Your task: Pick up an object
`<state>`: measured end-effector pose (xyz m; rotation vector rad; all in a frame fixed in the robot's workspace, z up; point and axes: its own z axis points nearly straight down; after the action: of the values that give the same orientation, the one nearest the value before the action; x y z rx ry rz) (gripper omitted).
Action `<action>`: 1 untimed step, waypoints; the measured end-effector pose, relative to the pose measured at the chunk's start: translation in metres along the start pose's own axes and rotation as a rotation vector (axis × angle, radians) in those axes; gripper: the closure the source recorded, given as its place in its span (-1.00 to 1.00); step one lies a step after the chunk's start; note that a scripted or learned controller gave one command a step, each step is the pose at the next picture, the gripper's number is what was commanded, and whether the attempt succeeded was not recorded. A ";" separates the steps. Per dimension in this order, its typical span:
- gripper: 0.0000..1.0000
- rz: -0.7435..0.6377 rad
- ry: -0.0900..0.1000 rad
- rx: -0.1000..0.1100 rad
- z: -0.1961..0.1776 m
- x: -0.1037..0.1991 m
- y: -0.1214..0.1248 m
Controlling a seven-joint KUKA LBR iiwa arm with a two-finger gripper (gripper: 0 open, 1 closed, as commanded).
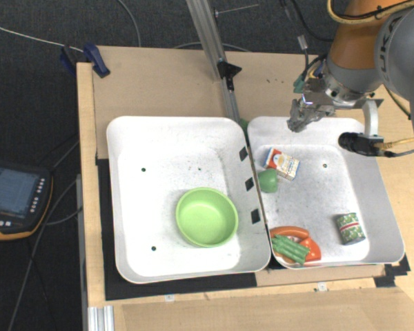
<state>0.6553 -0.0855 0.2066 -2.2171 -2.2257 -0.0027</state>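
My gripper (298, 121) hangs above the far edge of the right bin (331, 185), with nothing seen between its fingers. Just below it lies a small white, red and blue carton (282, 163). A green ball (267, 181) rests against the bin's left wall. At the near edge sits a plate with orange and green vegetables (294, 246). A green can (349, 228) lies on its side at the near right.
The left bin (138, 185) holds a light green bowl (206, 216). A metal pole (210, 40) slants up from between the bins. A handheld pendant (14, 198) lies off the bench at left.
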 end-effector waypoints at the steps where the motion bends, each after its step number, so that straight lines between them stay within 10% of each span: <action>1: 1.00 -0.001 0.000 -0.001 -0.011 0.054 0.011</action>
<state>0.6661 -0.0314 0.2179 -2.2161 -2.2270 -0.0036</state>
